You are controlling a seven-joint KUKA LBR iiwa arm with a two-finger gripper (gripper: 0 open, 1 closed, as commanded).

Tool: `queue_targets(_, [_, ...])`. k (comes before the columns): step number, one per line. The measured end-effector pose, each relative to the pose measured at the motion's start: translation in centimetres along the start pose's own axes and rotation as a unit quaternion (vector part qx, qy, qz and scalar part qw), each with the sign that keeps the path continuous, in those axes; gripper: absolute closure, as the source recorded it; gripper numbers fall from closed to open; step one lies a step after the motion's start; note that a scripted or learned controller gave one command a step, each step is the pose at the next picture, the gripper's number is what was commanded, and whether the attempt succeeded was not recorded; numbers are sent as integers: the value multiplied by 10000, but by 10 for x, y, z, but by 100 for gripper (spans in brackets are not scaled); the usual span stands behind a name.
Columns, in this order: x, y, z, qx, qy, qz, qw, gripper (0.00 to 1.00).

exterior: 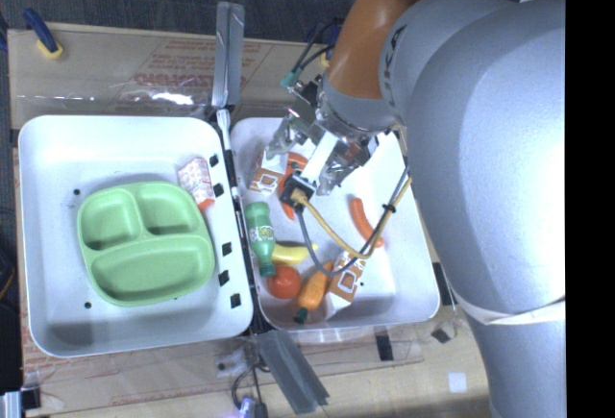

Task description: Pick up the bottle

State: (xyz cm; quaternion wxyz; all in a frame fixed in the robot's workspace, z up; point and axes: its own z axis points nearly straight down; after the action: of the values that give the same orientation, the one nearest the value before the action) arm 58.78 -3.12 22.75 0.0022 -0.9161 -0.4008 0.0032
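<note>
The bottle (pixel 259 235) is green with a pale label and lies lengthwise against the left wall of the right bin (pixel 408 301). My gripper (pixel 306 159) hangs over the back part of that bin, up and to the right of the bottle and apart from it. Nothing shows in its grasp. The grey arm with its orange band covers the right side of the bin.
Around the bottle lie a yellow piece (pixel 290 254), a red tomato (pixel 282 283), an orange carrot-like thing (pixel 311 289), an orange sausage (pixel 363 220) and small packets (pixel 263 181). The left bin (pixel 58 330) holds a green divided plate (pixel 144 241) and a packet (pixel 195 179).
</note>
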Motion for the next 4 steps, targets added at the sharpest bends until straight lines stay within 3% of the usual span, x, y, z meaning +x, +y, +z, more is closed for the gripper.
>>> queue_targets(1, [58, -95, 37, -10, -2, -56, 10000, 0])
queue_targets(2, [101, -132, 124, -7, -7, 551, 9985, 0])
queue_targets(3, [96, -132, 121, 34, -79, 563, 9984, 100])
queue_targets(4, [82, -145, -71, -27, 30, 3017, 9534, 100])
